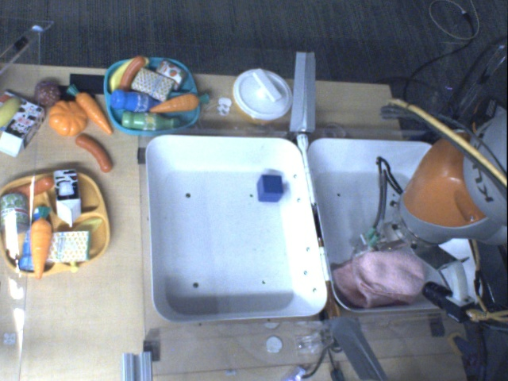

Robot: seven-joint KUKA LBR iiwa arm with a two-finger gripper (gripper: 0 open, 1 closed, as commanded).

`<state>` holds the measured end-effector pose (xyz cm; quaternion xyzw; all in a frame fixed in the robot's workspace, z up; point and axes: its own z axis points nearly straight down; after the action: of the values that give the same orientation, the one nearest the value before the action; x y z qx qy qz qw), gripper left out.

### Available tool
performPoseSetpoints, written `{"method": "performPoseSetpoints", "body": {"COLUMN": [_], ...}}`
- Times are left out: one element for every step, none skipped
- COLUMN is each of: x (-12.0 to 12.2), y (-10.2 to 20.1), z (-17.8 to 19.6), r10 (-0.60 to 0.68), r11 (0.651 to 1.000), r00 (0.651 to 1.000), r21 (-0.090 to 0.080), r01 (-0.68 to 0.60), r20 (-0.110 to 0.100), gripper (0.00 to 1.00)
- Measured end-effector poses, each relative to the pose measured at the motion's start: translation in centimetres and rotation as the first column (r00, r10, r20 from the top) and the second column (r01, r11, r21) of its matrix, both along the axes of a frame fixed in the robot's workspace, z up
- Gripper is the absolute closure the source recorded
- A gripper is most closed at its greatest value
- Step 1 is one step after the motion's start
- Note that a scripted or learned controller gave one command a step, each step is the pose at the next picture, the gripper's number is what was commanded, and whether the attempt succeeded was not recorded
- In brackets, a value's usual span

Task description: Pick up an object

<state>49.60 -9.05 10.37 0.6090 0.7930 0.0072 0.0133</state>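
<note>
A small blue cube (271, 186) lies in the left white bin (175, 236), near its upper right corner. A crumpled pink cloth (379, 279) rests at the front of the right bin (349, 173). My gripper (381, 236) reaches down into the right bin just above the pink cloth, below the orange band of the arm (440, 185). The arm's bulk hides much of the right bin's right side.
On the bench left of the bins sit a blue bowl (151, 94) and a yellow tray (55, 225) of toy food, with loose toy vegetables (75, 117) between them. A white lidded container (262, 94) stands behind the bins. Cables run at the right.
</note>
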Motion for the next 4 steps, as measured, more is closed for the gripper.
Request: {"method": "performPoseSetpoints", "body": {"x": [0.0, 0.0, -0.6, -0.9], "y": [0.0, 0.0, -1.0, -0.7], "z": [0.0, 0.0, 6.1, 4.6], "r10": [0.000, 0.000, 0.284, 0.446], "r11": [1.000, 1.000, 0.959, 0.895], "r00": [1.000, 1.000, 0.958, 0.895], "r21": [0.000, 0.000, 0.004, 0.004], "r01": [0.000, 0.000, -0.284, -0.446], "r20": [0.000, 0.000, -0.025, -0.027], "gripper": [0.00, 0.00, 0.00, 0.00]}}
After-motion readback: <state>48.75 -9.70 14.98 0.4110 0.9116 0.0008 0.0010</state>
